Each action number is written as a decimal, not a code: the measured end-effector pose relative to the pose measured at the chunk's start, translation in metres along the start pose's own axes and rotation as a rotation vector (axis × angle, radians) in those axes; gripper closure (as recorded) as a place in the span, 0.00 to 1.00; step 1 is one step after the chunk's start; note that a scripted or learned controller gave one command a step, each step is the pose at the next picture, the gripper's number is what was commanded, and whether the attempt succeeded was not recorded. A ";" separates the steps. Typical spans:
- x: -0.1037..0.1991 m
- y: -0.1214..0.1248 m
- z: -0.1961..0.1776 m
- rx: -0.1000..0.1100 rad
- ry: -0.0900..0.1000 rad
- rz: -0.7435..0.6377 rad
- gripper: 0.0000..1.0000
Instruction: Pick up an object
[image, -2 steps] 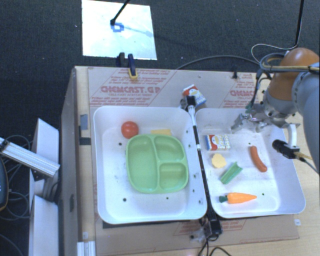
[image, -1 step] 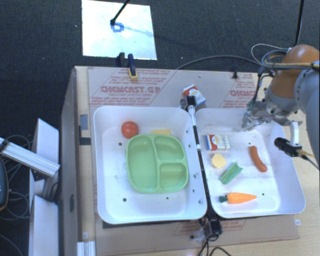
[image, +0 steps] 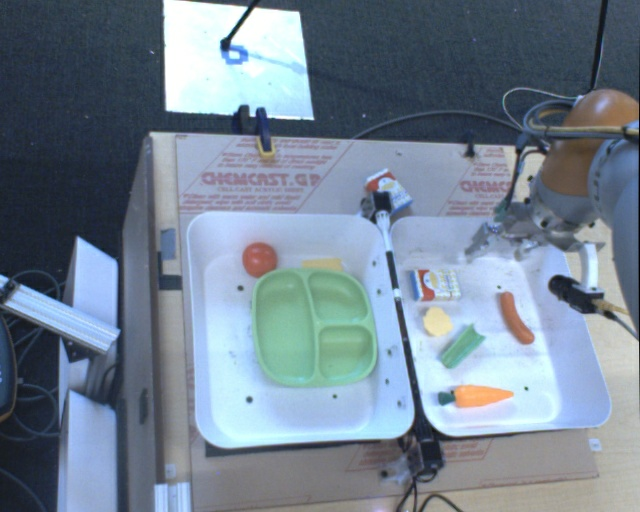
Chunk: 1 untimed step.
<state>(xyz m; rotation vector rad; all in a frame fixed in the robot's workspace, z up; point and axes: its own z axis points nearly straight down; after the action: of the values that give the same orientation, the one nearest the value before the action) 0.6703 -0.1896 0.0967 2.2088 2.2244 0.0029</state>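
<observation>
In the camera view the gripper (image: 497, 238) hangs over the far end of the right bin (image: 580, 390); whether its jaws are parted I cannot tell. Nearest it lie a small printed box (image: 437, 285) and a smooth sausage (image: 516, 317); a carrot (image: 478, 396) lies at the bin's near end. Judging by shape, the flat-sided box should grip best, approached straight down and centred. Rounded plastic may slip.

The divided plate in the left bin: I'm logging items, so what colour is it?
Light green divided plate, seen in the camera view.
</observation>
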 end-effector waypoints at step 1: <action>-0.001 0.001 -0.011 -0.004 -0.001 -0.002 1.00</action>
<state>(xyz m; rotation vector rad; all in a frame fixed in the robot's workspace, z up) 0.6714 -0.1901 0.1082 2.2043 2.2237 0.0057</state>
